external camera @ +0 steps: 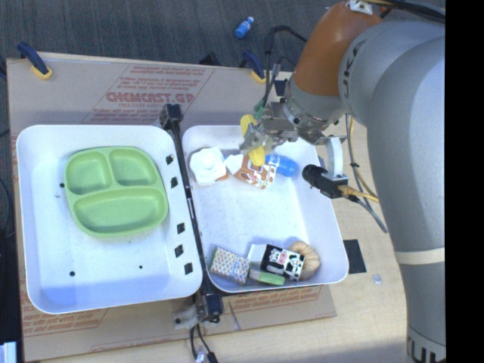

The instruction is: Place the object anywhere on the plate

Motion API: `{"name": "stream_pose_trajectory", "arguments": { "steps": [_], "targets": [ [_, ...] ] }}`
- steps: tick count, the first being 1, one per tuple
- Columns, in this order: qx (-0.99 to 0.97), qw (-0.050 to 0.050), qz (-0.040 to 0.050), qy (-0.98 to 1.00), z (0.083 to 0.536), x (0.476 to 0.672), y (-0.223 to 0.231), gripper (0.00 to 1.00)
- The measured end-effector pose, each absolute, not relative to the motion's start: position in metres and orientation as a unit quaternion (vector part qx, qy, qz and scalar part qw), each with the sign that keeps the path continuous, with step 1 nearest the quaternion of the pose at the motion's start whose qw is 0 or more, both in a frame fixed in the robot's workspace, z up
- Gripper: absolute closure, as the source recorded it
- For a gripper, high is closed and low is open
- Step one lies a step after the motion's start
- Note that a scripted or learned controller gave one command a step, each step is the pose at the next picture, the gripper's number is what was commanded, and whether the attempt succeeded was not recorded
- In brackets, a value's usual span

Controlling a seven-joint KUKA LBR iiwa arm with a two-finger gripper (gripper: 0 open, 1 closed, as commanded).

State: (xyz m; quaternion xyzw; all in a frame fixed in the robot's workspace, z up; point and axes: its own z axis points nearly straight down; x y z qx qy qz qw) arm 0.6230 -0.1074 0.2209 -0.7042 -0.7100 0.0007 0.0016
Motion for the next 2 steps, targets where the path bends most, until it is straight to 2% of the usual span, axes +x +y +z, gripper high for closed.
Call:
{"name": "stream_pose_trajectory", "arguments": {
  "steps": [1, 2],
  "targets": [
    [-0.705, 0.002, 0.0014, -0.709, 0.191, 0.557, -0.030, 1.00],
    [-0.704, 0.001, 0.0011, -0.711, 0.192, 0.518, 0.071, 1.00]
  ]
}}
